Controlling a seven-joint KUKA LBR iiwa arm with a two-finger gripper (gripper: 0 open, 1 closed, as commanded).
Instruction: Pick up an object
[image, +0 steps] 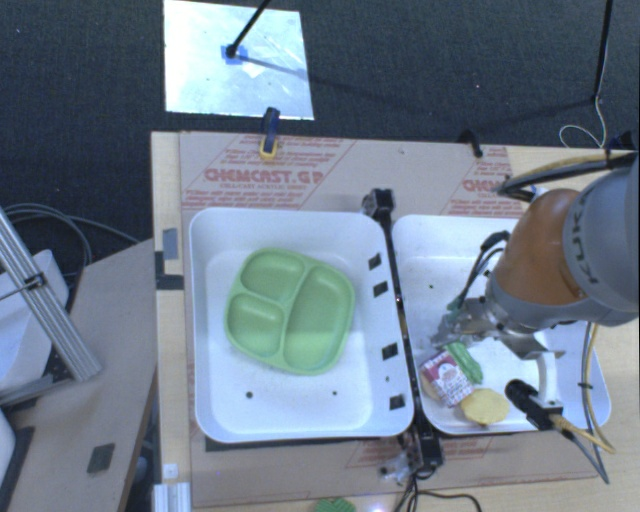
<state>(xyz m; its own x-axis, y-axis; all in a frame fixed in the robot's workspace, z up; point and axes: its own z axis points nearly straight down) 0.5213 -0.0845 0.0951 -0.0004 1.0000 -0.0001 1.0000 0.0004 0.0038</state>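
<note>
A pale green plate (291, 309) (3 sections) sits in a white bin (215, 400); lower right, a yellow object (484, 405) and red-white packet (446, 379).

End effector (458, 328) low, arm (560, 250) bent

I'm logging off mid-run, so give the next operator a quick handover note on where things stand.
Hand: low in the right white bin, over its near-left corner; grip state unclear.
Things: small red-and-white packet, green oblong piece and round yellow piece lie together in that corner. Green divided plate sits in the left white bin.
Done: nothing visibly lifted.
Left: grasp and lift one object.
</note>
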